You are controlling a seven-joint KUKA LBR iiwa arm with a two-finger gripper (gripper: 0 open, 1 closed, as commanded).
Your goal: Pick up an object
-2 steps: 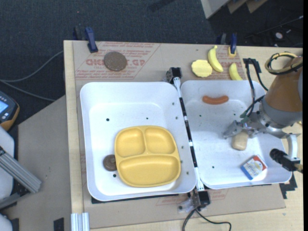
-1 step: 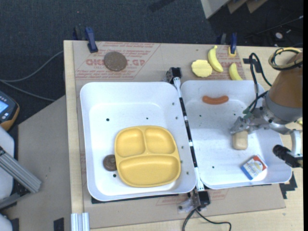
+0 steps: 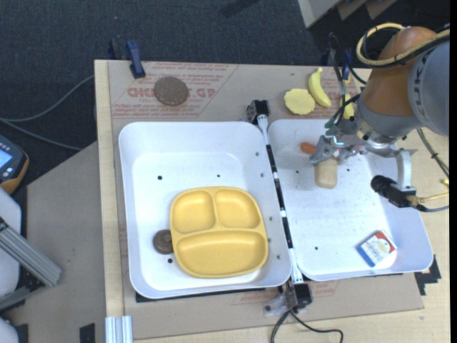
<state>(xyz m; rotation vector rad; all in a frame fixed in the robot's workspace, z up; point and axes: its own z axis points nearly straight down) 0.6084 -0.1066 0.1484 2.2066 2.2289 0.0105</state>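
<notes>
Right bin (image 3: 400, 263): hand (image 3: 328, 161) above tan block (image 3: 326, 176); finger state unclear

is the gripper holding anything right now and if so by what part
It cannot be told. The gripper sits right over a tan block in the right bin, but the view doesn't show the block between its fingers.

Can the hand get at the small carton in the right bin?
Probably yes. The carton lies alone on bare bin floor near the front corner, nothing on top; the hand is in the same bin.
</notes>
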